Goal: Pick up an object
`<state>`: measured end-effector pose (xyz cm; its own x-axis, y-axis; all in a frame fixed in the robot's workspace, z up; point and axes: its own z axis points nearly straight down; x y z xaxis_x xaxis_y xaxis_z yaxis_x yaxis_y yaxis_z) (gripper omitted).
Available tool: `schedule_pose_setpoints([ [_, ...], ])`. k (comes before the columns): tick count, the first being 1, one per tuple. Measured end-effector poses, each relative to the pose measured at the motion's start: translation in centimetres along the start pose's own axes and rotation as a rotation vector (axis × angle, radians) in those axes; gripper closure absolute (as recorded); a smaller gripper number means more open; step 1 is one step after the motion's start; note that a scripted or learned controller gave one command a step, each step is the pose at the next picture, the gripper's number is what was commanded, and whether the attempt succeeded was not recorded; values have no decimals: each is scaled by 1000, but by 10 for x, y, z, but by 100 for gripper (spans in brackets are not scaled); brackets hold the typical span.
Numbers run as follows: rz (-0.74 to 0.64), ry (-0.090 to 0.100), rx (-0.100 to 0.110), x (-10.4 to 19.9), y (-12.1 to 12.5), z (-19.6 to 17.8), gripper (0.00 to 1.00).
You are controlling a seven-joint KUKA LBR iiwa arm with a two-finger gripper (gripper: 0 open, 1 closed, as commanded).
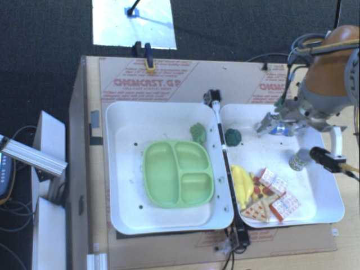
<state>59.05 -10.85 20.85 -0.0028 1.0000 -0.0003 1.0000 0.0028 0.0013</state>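
Note:
My gripper (274,126) hangs over the back of the right bin (332,207), reaching in from the right under the grey and orange arm. Something blue and silver sits at its tip, and I cannot make out whether that is an object or part of the gripper. A dark green ball (233,136) lies to its left, by the bin's left wall. A small grey-green can (296,162) stands just in front of the gripper. Yellow bananas (242,185), red and white boxes (278,198) and a pizza slice toy (256,211) lie at the bin's front left.
The left bin (121,151) holds a light green divided plate (178,173) and a green broccoli-like piece (197,132) near the divider (222,151). A black rod (325,158) sticks out over the right bin's right side. Cables run behind the arm.

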Motion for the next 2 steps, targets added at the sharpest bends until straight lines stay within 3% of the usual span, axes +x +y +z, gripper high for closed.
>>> schedule_pose_setpoints([
  [1, 2, 0, 0, 19, -44, 124, 0],
  [2, 2, 0, 1, 15, -71, 124, 0],
])
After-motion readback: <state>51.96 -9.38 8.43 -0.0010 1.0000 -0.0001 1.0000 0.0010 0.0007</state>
